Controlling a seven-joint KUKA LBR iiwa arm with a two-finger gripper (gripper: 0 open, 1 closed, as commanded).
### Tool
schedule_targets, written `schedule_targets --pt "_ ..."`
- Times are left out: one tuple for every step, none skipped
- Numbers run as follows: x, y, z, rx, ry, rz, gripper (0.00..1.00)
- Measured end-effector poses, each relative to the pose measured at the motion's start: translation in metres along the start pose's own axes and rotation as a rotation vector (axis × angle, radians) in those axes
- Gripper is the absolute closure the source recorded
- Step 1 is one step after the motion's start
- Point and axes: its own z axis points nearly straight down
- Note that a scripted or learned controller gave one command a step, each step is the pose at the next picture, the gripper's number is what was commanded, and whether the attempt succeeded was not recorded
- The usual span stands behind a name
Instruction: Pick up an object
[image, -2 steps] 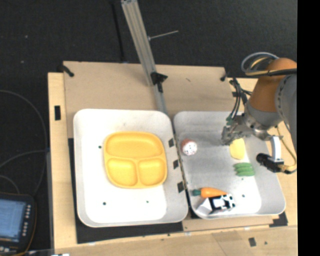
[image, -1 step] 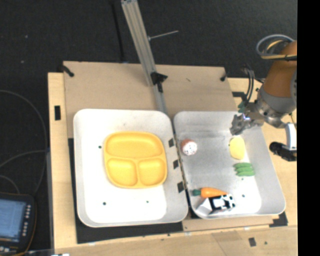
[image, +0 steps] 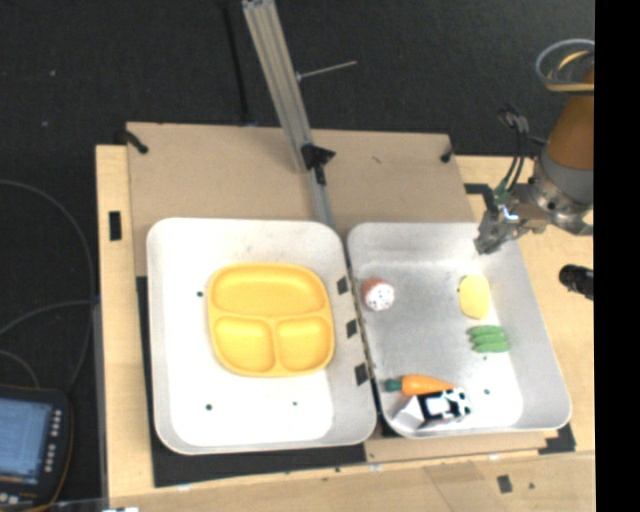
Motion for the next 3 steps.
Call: schedule_targets --pt "0.054 -0.019 -0.012 0.004 0.003 -0.004 1.0" --pt "0.102 -0.04 -0.023 0.005 0.004 -0.005 1.0" --pt "0.159 -0.055 -0.03 0.006 0.005 -0.006 1.0"
